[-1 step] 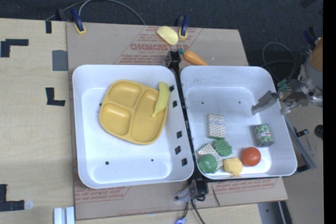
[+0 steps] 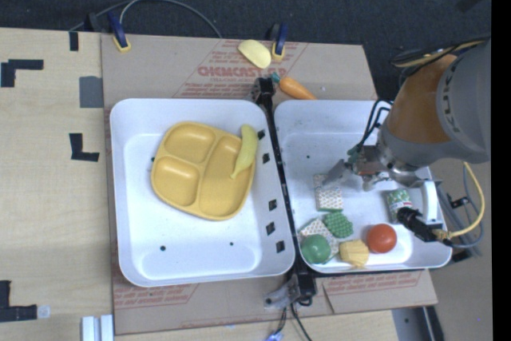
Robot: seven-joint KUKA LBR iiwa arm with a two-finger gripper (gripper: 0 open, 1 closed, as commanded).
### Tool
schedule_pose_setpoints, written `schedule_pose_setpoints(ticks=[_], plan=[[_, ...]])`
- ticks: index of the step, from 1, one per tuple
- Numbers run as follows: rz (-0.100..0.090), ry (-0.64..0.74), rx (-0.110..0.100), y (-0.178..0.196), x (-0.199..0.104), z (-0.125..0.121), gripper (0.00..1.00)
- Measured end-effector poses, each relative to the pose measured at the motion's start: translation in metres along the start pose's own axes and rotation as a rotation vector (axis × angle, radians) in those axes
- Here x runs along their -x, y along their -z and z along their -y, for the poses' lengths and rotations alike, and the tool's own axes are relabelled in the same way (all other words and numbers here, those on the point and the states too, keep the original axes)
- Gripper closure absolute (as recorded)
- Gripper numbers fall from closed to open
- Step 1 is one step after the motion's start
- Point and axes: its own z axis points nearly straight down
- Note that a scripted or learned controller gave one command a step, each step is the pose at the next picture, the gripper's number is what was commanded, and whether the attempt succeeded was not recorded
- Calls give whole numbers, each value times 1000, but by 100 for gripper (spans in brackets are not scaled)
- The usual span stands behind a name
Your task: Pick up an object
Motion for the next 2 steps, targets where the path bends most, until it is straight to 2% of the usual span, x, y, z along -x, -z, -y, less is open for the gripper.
schedule_pose_setpoints(ticks=[1,2], plan=[[4,-2,11,-25,-39,40,0],[6,-2,15,-25,-46,64,0]])
